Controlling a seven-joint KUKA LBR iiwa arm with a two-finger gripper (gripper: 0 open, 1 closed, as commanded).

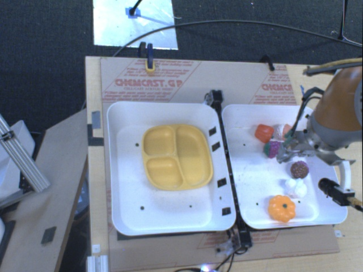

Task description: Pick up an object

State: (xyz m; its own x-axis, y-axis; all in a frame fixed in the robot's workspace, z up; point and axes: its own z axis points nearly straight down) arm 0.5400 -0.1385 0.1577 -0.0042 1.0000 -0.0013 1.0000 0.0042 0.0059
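Note:
The right bin (249, 208) holds several small items. A red-orange piece (264, 132) lies at its back, with a pale pink piece (282, 130) beside it. Just in front lies a purple and green item (273, 149). My gripper (288, 149) hangs low over the bin, right next to the purple and green item on its right side. A dark maroon ball (299, 169) sits a little in front of the gripper. A white lump (295, 187) and an orange pumpkin (282, 207) lie nearer the front edge.
The left bin (127, 208) holds a yellow divided plate (176, 156) in its middle. A black clipped divider (224, 169) runs between the two bins. The grey and orange arm (340, 115) covers the right bin's back right corner.

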